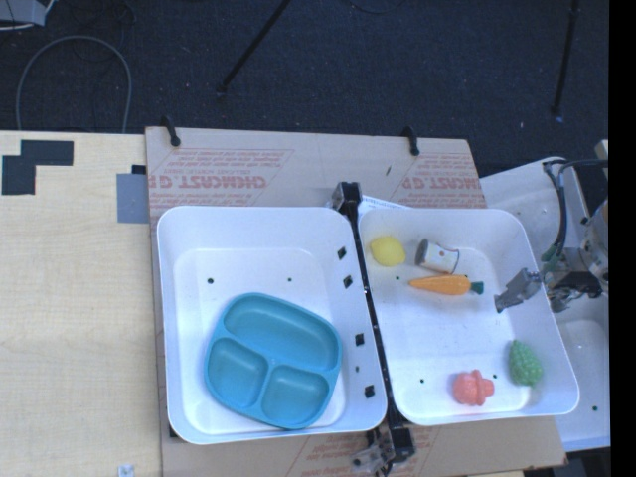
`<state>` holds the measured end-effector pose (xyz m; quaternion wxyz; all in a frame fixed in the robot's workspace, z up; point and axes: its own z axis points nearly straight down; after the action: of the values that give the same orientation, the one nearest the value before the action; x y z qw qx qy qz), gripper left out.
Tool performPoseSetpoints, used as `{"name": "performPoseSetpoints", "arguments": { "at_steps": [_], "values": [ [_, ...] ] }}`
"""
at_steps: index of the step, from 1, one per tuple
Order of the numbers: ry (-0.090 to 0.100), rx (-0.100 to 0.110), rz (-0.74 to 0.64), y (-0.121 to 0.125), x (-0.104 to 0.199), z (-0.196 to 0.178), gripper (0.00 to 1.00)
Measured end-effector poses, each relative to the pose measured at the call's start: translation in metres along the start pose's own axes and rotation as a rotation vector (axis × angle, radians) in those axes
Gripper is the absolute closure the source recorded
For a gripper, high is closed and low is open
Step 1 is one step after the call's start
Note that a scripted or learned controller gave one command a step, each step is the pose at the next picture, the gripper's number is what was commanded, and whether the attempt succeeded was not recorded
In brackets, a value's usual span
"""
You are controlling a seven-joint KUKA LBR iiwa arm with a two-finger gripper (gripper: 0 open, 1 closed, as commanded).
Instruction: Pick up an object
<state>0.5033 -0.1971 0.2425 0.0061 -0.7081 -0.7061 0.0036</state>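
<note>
The right white bin [542, 266] holds a yellow lemon-like toy [388, 251] at its back left. Beside that lies a small brown and white object [435, 256], with an orange carrot [442, 285] just in front of it. A pink toy [473, 388] and a green knobbly toy [525, 363] lie near the front right corner. My gripper [521, 288] hangs at the bin's right rim, to the right of the carrot and apart from it. It sits behind the green toy and touches none of the objects.
The left white bin [189, 237] holds a blue divided plate [273, 359]. A black clip strip [358, 296] runs between the two bins. Cardboard [298, 172] lies under both bins, and pale bench top [70, 296] stretches to the left. Cables hang at the right by the arm.
</note>
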Motion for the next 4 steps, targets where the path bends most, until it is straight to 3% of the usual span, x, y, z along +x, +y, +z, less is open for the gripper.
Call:
{"name": "performPoseSetpoints", "arguments": {
  "at_steps": [1, 4],
  "values": [
    [-0.002, -0.011, -0.003, 0.002, 0.000, -0.006, 0.00],
    [0.000, -0.007, -0.003, -0.008, -0.002, 0.131, 0.00]
  ]
}}
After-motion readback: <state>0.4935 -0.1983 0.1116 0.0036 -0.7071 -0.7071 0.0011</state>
